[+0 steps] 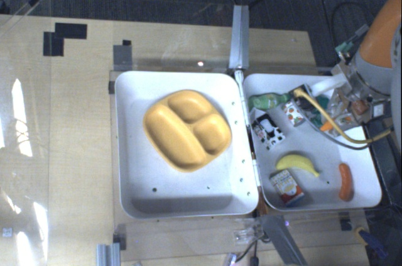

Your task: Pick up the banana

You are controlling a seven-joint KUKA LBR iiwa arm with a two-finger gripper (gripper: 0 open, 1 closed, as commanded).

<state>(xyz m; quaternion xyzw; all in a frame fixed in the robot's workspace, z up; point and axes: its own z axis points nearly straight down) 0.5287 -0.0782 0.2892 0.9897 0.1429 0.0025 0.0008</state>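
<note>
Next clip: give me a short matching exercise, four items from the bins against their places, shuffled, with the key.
Items:
1. banana
2. yellow divided tray
3. green bottle
4. sausage

Places:
A. left bin, middle
B. right bin, far edge near the divider
C. right bin, near right corner
D. right bin, just above the small red carton

Pairs: 1-D, 2-A, 3-B, 4-C

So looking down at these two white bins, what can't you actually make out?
- Gripper: lost in cables and clutter at the camera view's right; finger state unreadable.
- Grey arm with orange band: cut by the right edge.
- Small red-and-white packet beside the yellow banana: print too small.
</note>
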